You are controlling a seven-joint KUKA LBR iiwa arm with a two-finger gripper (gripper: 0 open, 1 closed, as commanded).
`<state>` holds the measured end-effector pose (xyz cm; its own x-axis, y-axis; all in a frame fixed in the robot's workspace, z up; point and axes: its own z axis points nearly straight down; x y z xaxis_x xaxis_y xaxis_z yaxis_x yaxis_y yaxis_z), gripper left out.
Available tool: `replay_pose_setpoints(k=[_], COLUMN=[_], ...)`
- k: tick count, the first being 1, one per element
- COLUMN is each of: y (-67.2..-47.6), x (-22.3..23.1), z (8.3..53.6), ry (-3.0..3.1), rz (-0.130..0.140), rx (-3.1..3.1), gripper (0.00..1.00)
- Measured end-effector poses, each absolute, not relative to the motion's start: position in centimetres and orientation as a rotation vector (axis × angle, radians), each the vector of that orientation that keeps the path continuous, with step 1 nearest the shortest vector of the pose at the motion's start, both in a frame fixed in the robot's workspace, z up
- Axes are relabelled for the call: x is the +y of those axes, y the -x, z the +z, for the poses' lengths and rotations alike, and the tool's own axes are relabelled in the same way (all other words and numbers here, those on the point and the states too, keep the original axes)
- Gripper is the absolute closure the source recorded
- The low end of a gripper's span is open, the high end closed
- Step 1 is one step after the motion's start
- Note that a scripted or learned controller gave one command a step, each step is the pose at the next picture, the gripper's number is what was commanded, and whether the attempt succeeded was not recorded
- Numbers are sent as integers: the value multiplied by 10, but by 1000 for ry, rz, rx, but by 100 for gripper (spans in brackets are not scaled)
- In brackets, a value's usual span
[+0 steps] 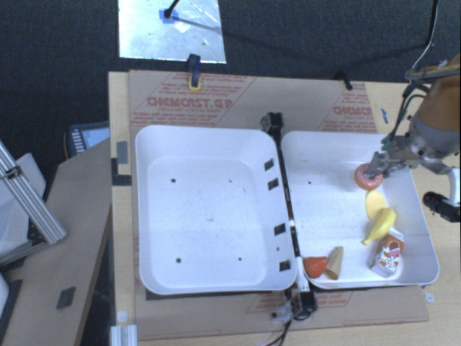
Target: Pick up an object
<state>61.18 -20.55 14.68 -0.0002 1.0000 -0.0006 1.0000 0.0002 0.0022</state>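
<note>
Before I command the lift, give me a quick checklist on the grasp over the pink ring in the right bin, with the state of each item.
1. Gripper positioned at the round pink doughnut-shaped ring: ok, it sits right over it.
2. Ring seen between the jaws: cannot tell, the tips hide the contact.
3. Jaws open or shut: cannot tell.
4. Neighbours clear: ok, the yellow plastic banana lies apart, below the ring.
5. Small white and red carton and tan ice-cream cone away from the lift path: ok, near the bin's front edge.
6. Ring inside the right white bin: ok.
</note>
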Motion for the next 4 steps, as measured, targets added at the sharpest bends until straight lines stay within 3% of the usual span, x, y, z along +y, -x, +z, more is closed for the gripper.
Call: replay_pose_setpoints(k=[1, 3, 4], y=[-602, -593, -603], x=[-207, -206, -206], z=[213, 207, 178], ry=[-2217, -2221, -2215], rz=[5, 1, 0], rx=[2217, 2220, 2226], gripper=[100, 100, 100])
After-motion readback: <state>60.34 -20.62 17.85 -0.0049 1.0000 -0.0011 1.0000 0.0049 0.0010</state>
